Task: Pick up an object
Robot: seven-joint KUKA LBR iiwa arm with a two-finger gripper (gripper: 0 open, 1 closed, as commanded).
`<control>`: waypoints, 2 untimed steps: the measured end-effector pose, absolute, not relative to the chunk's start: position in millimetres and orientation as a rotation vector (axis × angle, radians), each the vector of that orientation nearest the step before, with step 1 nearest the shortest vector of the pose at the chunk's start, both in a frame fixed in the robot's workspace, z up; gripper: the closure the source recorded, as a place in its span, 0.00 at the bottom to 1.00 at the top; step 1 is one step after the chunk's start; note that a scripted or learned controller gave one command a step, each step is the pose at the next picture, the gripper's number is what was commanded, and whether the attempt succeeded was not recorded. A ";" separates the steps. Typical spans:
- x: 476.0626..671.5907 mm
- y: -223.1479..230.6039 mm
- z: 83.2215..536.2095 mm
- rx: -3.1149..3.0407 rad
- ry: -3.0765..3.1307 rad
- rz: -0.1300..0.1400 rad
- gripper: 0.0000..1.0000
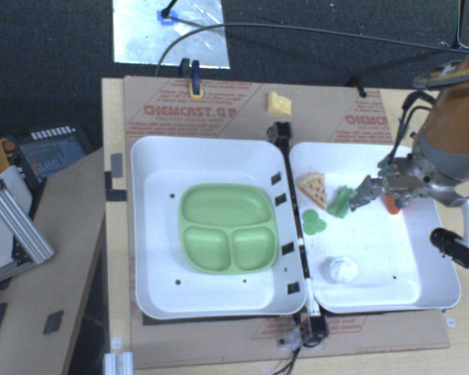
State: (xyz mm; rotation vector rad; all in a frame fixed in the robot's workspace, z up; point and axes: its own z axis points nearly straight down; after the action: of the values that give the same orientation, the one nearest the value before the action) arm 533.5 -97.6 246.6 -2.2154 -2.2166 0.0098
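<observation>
A green toy point(341, 201) is lying in the right bin point(438, 287), beside a pizza slice point(313, 187), as the tool point(363, 195) is hovering just beside it, its opening impossible to judge; centring squarely over the toy would likely be helping.

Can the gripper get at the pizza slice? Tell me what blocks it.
Probably yes. The pizza slice lies flat and uncovered in the right bin, apart from the green piece beside the gripper.

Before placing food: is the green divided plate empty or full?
Empty. All three compartments of the green divided plate in the left bin show bare green.
</observation>
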 end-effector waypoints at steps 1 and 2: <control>535.8 -97.5 252.1 -2.220 -2.225 -0.002 0.00; 545.5 -96.7 196.4 -2.218 -2.220 0.003 0.00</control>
State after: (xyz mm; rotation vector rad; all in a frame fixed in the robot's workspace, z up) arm 545.5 -96.7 196.4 -2.2183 -2.2204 0.0027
